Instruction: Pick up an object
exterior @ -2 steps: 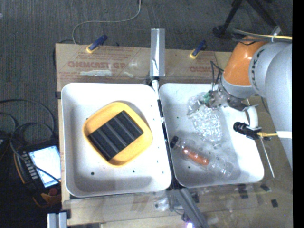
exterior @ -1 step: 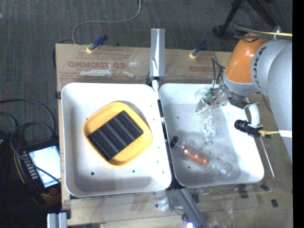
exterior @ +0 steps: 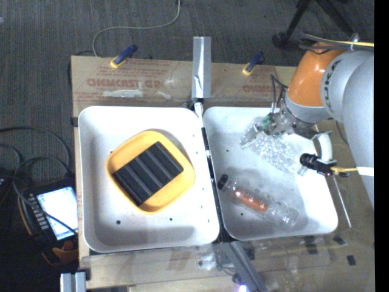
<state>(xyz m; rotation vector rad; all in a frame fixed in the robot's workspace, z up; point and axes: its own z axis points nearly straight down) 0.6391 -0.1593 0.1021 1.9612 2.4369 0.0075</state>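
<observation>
A crumpled clear plastic wrapper [exterior: 272, 145] lies in the upper part of the right bin [exterior: 316, 224], right under the pincer [exterior: 275, 123]; whether the pincer is open or closed I cannot tell, since the wrist and the glinting plastic hide it; nearer the front of the same bin a clear bottle [exterior: 258, 202] with an orange streak inside lies on its side; the left bin [exterior: 97, 224] on the worktop holds a yellow block [exterior: 152, 170] with a ribbed black top; the arm [exterior: 340, 90] reaches in from the right.
</observation>
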